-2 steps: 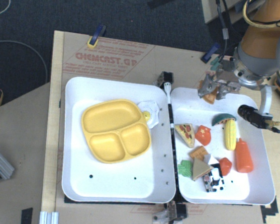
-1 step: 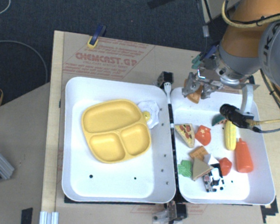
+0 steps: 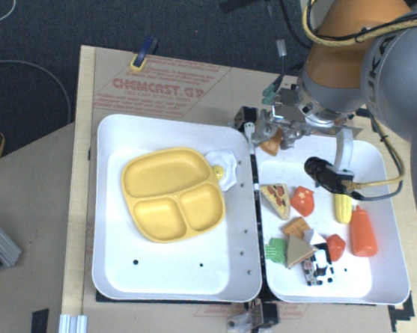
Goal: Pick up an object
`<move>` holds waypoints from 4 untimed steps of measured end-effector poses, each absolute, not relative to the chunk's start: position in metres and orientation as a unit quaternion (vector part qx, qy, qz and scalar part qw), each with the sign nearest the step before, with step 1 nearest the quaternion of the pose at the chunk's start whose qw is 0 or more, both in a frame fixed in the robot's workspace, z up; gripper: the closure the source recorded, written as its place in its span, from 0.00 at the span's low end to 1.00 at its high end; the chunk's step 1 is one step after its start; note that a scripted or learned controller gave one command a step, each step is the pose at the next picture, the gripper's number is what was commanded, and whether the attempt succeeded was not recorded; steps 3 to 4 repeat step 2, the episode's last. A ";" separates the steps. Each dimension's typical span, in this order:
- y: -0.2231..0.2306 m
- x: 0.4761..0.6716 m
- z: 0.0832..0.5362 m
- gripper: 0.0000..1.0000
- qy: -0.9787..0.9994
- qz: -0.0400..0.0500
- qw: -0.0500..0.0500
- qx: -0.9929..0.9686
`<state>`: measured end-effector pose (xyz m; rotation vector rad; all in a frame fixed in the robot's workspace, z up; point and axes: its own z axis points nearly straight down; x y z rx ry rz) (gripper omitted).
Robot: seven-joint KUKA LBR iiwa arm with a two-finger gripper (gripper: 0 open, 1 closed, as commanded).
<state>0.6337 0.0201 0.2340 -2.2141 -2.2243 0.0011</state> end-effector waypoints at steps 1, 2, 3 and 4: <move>0.012 0.633 0.232 1.00 -0.707 0.001 0.001 -0.707; 0.023 0.635 0.215 1.00 -0.708 0.001 0.001 -0.707; 0.023 0.635 0.215 1.00 -0.708 0.001 0.001 -0.707; 0.023 0.635 0.215 1.00 -0.708 0.001 0.001 -0.707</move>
